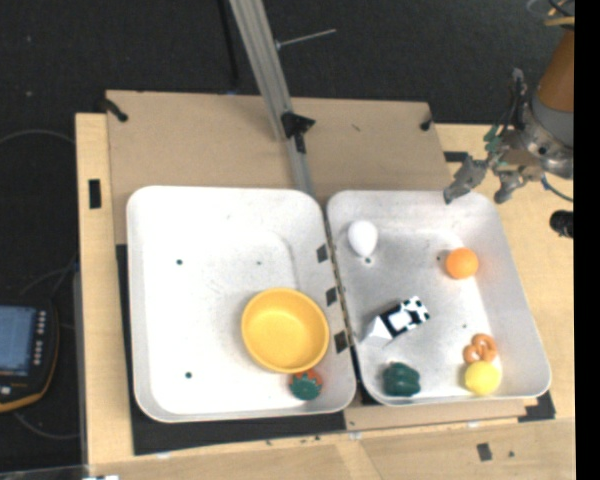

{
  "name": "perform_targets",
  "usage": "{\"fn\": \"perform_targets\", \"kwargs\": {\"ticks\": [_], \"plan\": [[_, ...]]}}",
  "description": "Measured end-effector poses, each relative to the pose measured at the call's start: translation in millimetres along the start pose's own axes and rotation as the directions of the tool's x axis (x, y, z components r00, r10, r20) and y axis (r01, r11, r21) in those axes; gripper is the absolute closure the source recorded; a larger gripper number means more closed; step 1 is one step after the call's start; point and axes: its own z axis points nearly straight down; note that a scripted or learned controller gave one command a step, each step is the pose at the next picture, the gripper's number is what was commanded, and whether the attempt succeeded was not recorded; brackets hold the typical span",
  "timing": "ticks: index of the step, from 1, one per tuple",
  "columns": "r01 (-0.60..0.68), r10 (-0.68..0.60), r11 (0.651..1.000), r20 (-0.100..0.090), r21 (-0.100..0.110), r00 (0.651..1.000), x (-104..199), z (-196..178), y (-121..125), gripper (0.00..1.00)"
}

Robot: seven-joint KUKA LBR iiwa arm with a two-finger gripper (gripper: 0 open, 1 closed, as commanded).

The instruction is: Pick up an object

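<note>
End effector (485, 178) above right bin's (510, 258) far corner, arm edge-cropped

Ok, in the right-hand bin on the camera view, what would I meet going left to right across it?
White egg-shaped object → green toy → black-and-white block → orange ball → yellow ball. The small orange piece sits right above the yellow ball, so I left it out.
</note>
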Motion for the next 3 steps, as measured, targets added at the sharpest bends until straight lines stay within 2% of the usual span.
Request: {"fn": "perform_targets", "kwargs": {"ticks": [1,2,3], "plan": [[0.001,-0.001,1.0,0.001,0.001,1.0,-0.4,-0.1,-0.2,0.0],[-0.003,0.003,1.0,0.0,0.005,1.0,-4.6,62.6,0.1,0.0],[0.0,0.0,1.0,0.0,0.004,1.0,3.3,117.2,3.2,0.0]]}}
